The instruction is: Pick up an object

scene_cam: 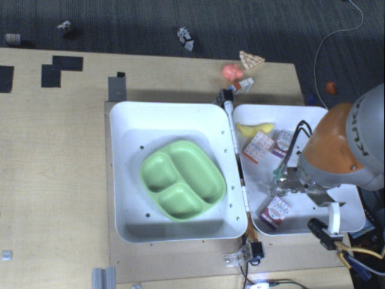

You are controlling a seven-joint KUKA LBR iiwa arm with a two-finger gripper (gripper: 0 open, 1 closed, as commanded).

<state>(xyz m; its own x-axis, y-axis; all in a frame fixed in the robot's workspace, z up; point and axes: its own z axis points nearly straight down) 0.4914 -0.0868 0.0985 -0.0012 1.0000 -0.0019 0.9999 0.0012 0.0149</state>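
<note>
In the right bin (355, 218) lie a yellow banana-shaped piece (255, 128), a red and white packet (257, 147), a small dark packet (281, 143) and another red and white packet (275, 210) near the front wall. My gripper (286, 182) hangs low over that bin, just above and behind the front packet. The orange band and wrist (334, 149) cover the fingers from above.
The left bin (129, 116) holds a green divided tray (182, 179). Behind the bins on the bench lie a pink ball (232, 72), a small tan wedge (251, 59) and a small red and white item (243, 85). Cables run at the front right.
</note>
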